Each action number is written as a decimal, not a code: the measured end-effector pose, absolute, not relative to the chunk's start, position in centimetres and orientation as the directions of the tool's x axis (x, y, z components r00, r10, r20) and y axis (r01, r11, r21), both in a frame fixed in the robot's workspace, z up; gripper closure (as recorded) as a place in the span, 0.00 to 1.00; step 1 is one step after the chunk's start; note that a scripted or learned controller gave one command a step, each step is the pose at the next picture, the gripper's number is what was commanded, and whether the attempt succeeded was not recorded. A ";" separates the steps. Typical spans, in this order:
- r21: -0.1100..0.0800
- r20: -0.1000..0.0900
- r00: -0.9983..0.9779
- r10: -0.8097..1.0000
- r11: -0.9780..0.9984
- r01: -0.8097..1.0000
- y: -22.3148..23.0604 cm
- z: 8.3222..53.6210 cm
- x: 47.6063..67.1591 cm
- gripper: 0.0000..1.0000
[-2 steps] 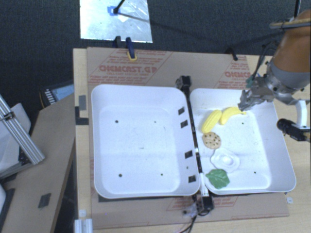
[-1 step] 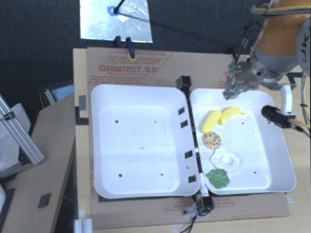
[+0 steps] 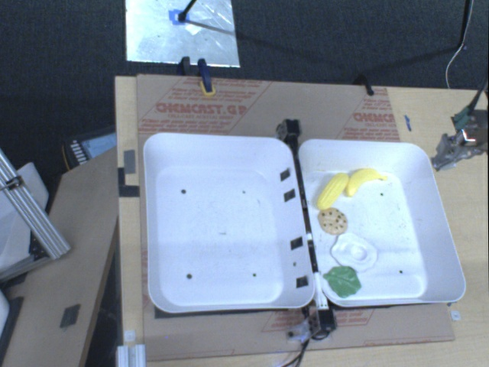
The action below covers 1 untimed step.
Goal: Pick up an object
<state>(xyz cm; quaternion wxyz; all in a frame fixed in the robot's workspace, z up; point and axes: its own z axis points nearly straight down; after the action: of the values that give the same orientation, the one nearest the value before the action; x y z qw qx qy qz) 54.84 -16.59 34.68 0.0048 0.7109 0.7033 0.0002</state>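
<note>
The right bin (image 3: 439, 205) holds several small toy foods along its left side. A yellow corn cob (image 3: 331, 190) lies next to a yellow banana (image 3: 364, 179) near the back. Below them sit a round brown cookie (image 3: 332, 220), a white fried egg (image 3: 354, 252) and a green leaf (image 3: 343, 280) at the front left corner. My gripper (image 3: 458, 142) hangs at the far right, beyond the right bin's back right corner, well apart from all the objects. Nothing shows between its tips.
The left bin (image 3: 221, 220) lies beside the right one, with black clips (image 3: 291, 196) along the shared wall. Both rest on a cardboard sheet (image 3: 229, 105) on the bench. A shiny plate (image 3: 182, 21) lies at the back, and an aluminium rail (image 3: 30, 212) stands at the left.
</note>
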 end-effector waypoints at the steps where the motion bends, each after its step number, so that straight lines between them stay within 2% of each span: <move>1: 0.019 -0.001 -0.012 1.000 0.012 1.000 -8.5 46.8 57.4 1.00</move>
<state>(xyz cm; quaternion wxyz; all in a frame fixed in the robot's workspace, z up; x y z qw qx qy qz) 57.37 -8.47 46.84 0.0069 0.7027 0.7114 0.0064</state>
